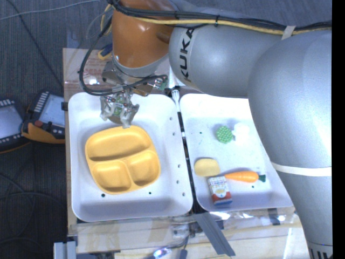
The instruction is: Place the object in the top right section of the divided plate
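Note:
A yellow divided plate (123, 158) lies in the left bin (86, 209), with one long section along its top and two smaller sections below. My gripper (119, 112) hangs over the plate's upper rim, near the back of the left bin. Whether anything is in it cannot be made out. In the right bin (253, 201) lie a green knobbly ball (224, 134), a pale yellow rounded piece (206, 167), an orange carrot (242, 177) and a small red-and-white carton (220, 190).
The grey arm (259, 74) spans the top and right of the view, covering much of the right bin's far side. A whitish object (241, 129) sits beside the green ball. A hand-held pendant (43, 117) lies off the bench at the left.

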`<act>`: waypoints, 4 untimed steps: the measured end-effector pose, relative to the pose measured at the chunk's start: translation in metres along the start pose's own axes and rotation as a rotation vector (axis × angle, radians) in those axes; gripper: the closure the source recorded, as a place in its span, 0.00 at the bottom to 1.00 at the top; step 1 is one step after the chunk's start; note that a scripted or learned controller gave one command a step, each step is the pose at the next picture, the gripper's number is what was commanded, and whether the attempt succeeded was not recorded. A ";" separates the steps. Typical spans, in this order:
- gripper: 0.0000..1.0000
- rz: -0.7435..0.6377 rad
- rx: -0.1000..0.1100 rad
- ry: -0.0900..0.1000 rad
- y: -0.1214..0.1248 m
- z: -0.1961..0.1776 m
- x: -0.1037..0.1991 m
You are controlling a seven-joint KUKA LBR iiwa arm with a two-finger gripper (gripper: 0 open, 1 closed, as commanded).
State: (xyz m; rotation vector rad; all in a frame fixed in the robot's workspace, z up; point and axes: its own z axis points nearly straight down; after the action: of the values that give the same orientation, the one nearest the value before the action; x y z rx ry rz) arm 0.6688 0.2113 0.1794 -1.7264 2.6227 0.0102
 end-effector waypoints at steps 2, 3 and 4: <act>0.00 -0.286 -0.001 -0.002 0.003 -0.049 -0.007; 0.00 -0.698 -0.002 -0.003 0.013 -0.116 -0.015; 0.00 -0.943 -0.001 -0.002 -0.031 -0.171 0.070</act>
State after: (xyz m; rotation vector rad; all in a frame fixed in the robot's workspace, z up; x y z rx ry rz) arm 0.6699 0.1336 0.3503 -2.7261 1.5513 0.0112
